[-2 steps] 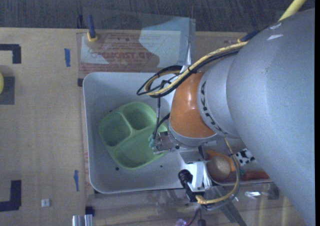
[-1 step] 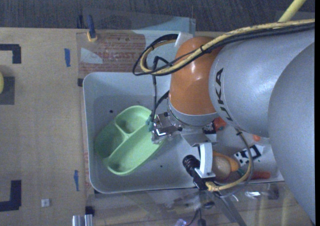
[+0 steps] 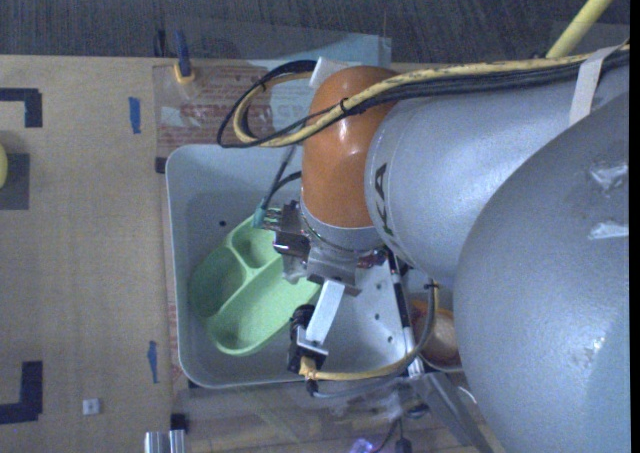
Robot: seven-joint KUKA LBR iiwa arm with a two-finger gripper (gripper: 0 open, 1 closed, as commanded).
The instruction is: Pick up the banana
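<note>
Your grey arm with the orange band reaches over the shallow white plastic bin, its gripper above the pale green divided plate inside that bin; you cannot tell whether it grasps anything, nor where the banana lies

The dish is pale green, its bin white, the arm grey with an orange band — the tan bench bears blue tape, black marks.
</note>
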